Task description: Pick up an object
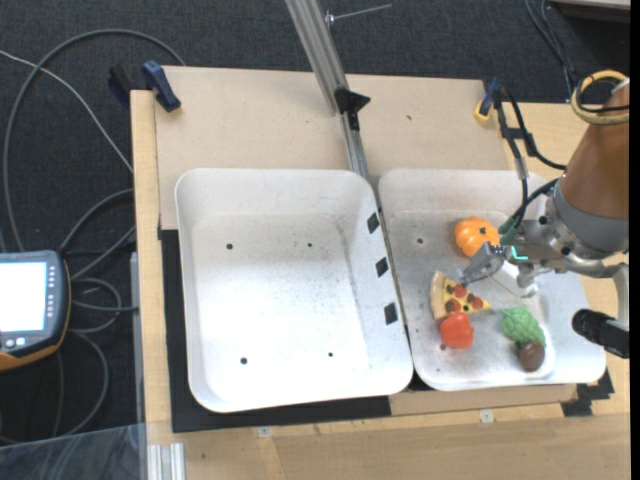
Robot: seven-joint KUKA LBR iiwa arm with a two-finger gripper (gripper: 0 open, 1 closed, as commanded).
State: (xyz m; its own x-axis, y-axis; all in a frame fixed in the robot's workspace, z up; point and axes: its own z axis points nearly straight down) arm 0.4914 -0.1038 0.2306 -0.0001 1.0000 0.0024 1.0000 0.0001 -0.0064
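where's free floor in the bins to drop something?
Left bin: whole floor bare. Right bin: bare strip along its top edge and left wall. Crowded lower right: orange toy, pizza slice, tomato, broccoli, brown piece, gripper.

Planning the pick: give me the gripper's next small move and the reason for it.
Probably lower the gripper straight down. It hangs in the right bin, fingers spread with nothing between them, beside the orange toy and above the pizza slice, so one is likely within its closing span.
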